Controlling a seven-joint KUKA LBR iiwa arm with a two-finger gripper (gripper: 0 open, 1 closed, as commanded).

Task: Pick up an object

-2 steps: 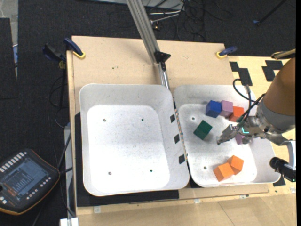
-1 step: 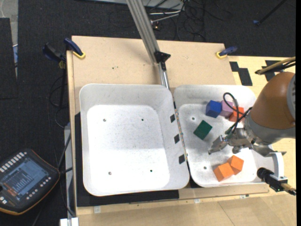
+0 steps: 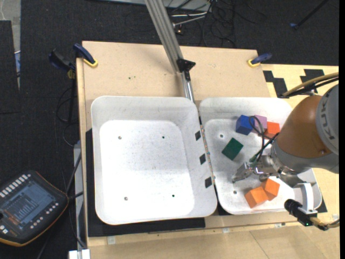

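My arm (image 3: pixel 310 136) reaches in from the right over the right-hand bin (image 3: pixel 215 198), and my gripper (image 3: pixel 243 174) hangs low inside it, near the middle of the bin floor. Its metal fingers (image 3: pixel 237 176) point left toward the wall between the two bins and stand spread apart, with only bare white floor between them; nothing is caught there.

The blocks all lie in this same bin. A dark green block (image 3: pixel 233 148) sits just above my gripper, close but not touching. Further up, a blue block (image 3: pixel 245 124) rests beside a pale purple block (image 3: pixel 261 122), and an orange block (image 3: pixel 273 128) shows at the edge of my arm. Below my gripper, toward the bin's near wall, two more orange blocks (image 3: pixel 256 197) lie side by side, just apart from the fingers.

The left bin (image 3: pixel 141 155) lies alongside on the bench (image 3: pixel 135 69).
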